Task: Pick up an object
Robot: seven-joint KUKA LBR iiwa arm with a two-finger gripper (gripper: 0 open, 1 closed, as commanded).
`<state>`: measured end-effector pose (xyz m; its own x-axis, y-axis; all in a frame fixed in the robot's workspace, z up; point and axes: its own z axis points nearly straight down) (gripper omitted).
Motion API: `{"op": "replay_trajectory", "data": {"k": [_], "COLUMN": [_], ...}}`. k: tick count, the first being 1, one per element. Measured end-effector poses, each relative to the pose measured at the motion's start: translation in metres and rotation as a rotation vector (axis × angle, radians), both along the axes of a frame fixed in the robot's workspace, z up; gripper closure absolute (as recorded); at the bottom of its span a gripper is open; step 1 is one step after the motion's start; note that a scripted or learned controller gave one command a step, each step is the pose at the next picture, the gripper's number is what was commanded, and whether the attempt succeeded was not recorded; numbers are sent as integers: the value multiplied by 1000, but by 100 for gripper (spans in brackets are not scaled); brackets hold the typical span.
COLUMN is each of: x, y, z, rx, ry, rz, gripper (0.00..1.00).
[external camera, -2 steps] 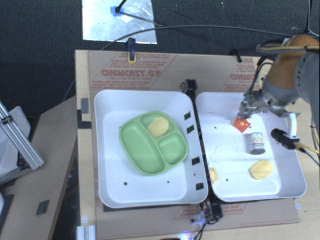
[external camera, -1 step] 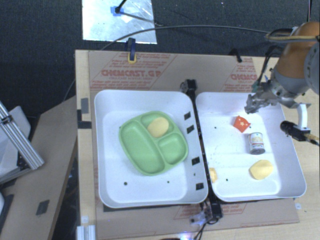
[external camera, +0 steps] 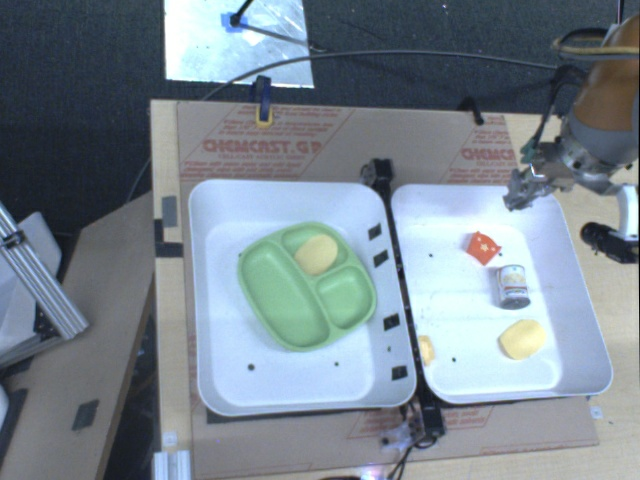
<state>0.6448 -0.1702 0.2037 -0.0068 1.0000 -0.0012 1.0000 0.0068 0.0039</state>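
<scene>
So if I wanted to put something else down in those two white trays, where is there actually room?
In the right bin, the left half is bare, between the centre divider and the orange block, can and yellow lump. In the left bin, the green divided plate crowds the middle; bare floor stays along the front edge and left side.

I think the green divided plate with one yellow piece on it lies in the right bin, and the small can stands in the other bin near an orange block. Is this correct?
Not quite. The camera view shows the green divided plate, with the yellow piece on it, in the left bin, not the right. The small can is in the right bin, near the orange block.
</scene>
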Motion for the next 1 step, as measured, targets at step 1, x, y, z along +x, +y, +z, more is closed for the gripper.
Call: {"op": "replay_trajectory", "data": {"k": [1], "x": [1], "y": [52], "z": [13], "rx": [1], "ry": [2], "rz": [-1], "gripper": [100]}}
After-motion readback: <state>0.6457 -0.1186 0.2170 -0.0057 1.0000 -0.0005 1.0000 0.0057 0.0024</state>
